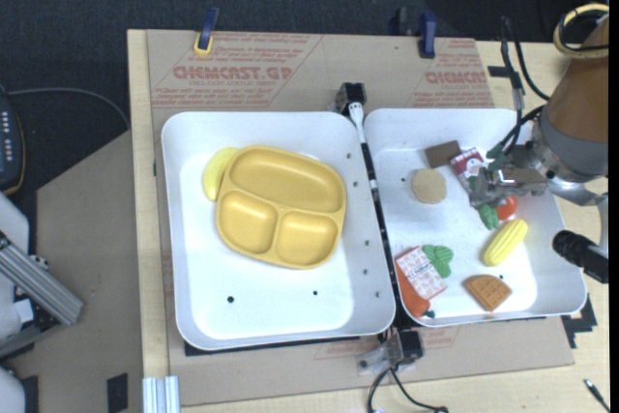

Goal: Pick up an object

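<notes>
My gripper (pixel 491 191) hangs low over the right bin (pixel 551 300), near its right-hand side. Right under it lie a red tomato-like piece (pixel 505 206) and a small green piece (pixel 489 217); whether it touches them is unclear. A red and white packet (pixel 467 160) sits just to its upper left. A yellow corn cob (pixel 505 242) lies below it, and a tan round piece (pixel 428 186) to its left. The grey arm with its orange band (pixel 580 102) comes in from the right.
The right bin also holds a brown block (pixel 442 153), a green broccoli piece (pixel 439 257), a second red and white packet (pixel 420 272) and a brown toast slice (pixel 486 292). In the left bin (pixel 193 295) a yellow divided plate (pixel 280 206) covers part of a yellow piece (pixel 217 171).
</notes>
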